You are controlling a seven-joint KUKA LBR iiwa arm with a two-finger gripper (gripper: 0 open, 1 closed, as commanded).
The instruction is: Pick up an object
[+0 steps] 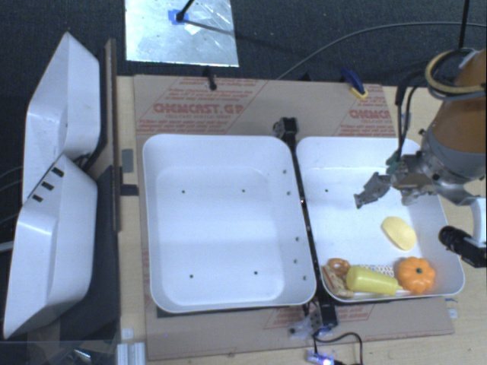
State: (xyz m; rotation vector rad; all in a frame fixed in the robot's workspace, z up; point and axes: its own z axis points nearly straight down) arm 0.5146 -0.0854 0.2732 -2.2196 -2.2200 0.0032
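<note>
Orange pumpkin, yellow tube and small pretzel crowded along right bin's bottom edge, lower right of frame; likely light, hard, slick plastic. Pale lemon just above, lying clear: easiest target, best pinched across narrow middle. Gripper higher still, holding nothing; whether spread or closed, cannot tell.

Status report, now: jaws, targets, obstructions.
Gripper above right bin, nothing seen in it. Pale yellow piece, orange pumpkin, yellow-green object along near edge. Nothing blocking.
</note>
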